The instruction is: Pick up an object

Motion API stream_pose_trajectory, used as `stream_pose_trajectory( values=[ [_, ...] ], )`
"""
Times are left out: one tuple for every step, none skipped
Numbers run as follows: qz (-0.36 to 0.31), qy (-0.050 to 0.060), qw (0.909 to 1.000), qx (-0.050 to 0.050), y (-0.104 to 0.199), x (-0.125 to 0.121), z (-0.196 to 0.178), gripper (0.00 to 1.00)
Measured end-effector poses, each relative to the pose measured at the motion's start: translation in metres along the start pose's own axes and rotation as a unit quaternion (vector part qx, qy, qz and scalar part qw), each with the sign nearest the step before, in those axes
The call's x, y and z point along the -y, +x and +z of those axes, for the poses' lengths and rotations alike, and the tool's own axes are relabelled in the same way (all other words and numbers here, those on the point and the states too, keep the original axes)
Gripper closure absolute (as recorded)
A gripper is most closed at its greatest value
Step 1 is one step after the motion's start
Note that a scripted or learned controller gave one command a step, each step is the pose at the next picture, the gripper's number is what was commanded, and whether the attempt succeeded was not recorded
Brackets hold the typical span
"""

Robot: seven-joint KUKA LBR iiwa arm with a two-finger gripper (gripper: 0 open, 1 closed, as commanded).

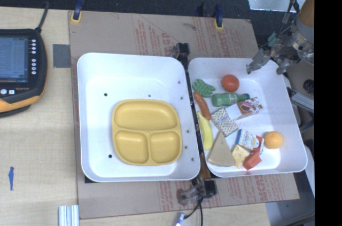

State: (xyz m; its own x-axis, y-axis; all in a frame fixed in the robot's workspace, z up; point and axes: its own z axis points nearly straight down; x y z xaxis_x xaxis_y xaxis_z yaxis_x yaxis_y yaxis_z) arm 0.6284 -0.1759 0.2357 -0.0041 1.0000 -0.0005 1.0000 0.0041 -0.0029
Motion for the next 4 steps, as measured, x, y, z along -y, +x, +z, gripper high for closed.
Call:
stream_pose_trajectory(
  values=[
    [-0.001, 0.001, 1.0000, 0.000, 0.044, -0.028, 0.115, 0.00],
    [0.000, 0.001, 1.0000, 0.000, 0.022, -0.028, 0.144, 0.00],
    [-0.001, 0.001, 1.0000, 0.000, 0.022, -0.029, 0.133, 1.00],
    [0.000, -0.001, 1.0000, -0.001, 0.122, -0.029, 0.043, 1.00]
  ],
)
